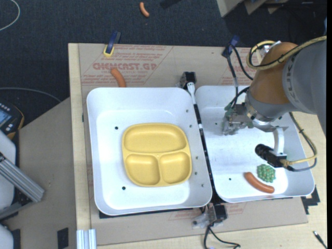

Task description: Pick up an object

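Two white bins sit side by side. The gripper (232,122) hangs low in the right bin (218,154); finger state cannot be told. Toward the camera from it lie a sausage (258,182) and green broccoli (266,173), likely pick targets.

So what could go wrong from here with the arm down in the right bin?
The gripper sits over a bare patch of the right bin, well away from the sausage and the green piece, so a close here would likely grab nothing. Those two lie close together near the bin's front edge; a grab at one may knock the other. The black cable runs just above them and could snag.
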Motion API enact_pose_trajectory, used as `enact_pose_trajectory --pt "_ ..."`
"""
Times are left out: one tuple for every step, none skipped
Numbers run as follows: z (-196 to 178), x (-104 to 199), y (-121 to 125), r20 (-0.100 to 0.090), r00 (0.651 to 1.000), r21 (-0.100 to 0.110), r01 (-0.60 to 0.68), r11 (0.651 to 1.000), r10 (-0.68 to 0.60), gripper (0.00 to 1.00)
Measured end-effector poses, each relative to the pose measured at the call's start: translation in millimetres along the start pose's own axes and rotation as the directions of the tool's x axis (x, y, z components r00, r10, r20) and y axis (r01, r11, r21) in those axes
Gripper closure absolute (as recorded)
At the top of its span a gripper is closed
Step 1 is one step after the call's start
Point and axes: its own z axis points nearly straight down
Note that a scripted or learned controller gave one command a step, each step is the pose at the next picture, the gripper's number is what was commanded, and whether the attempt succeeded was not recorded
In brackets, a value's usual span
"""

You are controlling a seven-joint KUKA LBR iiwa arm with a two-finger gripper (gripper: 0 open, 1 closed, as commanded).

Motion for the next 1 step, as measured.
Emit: enact_pose_trajectory --pt "-57.1 -10.3 2.5 0.002 1.000 -0.006 0.000 1.000 0.000 1.00"
